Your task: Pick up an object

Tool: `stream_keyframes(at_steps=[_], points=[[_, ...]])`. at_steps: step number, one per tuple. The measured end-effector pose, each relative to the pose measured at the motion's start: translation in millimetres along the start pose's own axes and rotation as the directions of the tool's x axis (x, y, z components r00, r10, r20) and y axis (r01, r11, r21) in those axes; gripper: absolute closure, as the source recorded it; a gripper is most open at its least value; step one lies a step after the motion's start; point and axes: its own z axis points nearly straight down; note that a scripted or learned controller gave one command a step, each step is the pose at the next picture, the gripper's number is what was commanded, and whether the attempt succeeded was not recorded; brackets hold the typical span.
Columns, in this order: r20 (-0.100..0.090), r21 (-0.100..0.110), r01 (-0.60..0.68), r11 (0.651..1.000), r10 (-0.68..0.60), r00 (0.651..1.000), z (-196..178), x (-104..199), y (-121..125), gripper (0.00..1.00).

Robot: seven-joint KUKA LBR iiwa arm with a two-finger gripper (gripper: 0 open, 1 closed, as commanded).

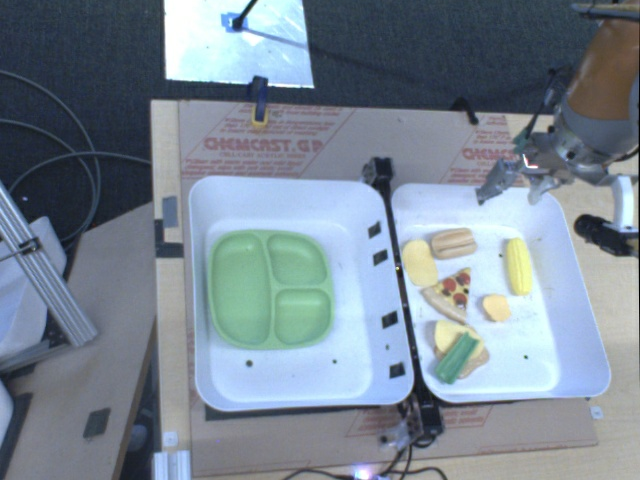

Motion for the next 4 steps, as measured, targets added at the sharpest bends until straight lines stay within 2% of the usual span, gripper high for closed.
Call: stream_keyframes(at_steps=[1, 2, 3, 4], points=[[-0.004, 0.010, 0.004, 1.000, -0.004, 1.000, 128, 41, -21, 0.00], [0.002, -0.004, -0.003, 1.000, 0.003, 1.000, 145, 51, -66, 0.00], [0.002, -0.008, -0.003, 1.000, 0.003, 1.000, 133, 51, -63, 1.00], [-0.002, -0.010, 0.006, 1.000, -0.006, 1.000, -13, 98, -117, 1.00]])
